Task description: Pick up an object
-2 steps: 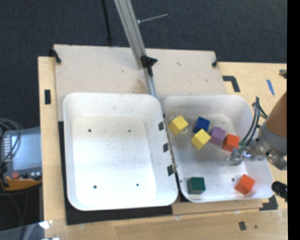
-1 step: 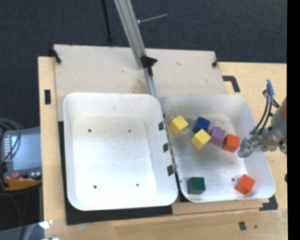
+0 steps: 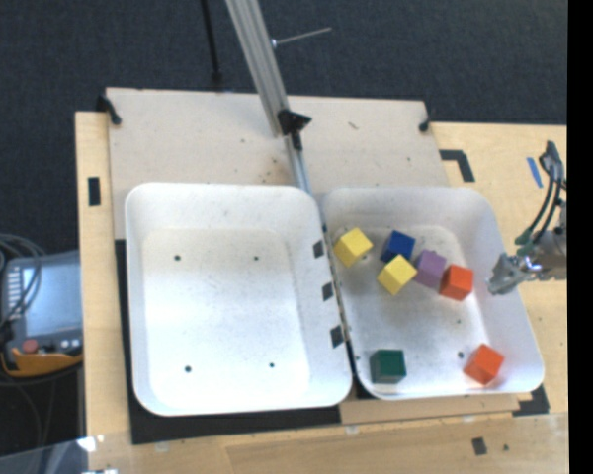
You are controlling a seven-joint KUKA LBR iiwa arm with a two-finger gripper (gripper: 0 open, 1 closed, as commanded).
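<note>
While poised, gripper [image 3: 504, 275] beside bin rim [image 3: 501, 227].

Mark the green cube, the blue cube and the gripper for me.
green cube [image 3: 386, 365], camera view, top face
blue cube [image 3: 398, 245], camera view, top face
gripper [image 3: 501, 277], camera view, its tip

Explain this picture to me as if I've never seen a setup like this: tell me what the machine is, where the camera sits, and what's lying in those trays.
One camera is fixed above a wooden bench, looking down at a slant. Two shallow white bins sit side by side. The left white bin shows bare, speckled floor. The right white bin holds small cubes: two yellow cubes, a blue cube, a purple cube, two orange cubes and a green cube. The machine is a robot arm reaching in from the right; its gripper sits at the right bin's edge, near one orange cube. Nothing is seen held.
</note>
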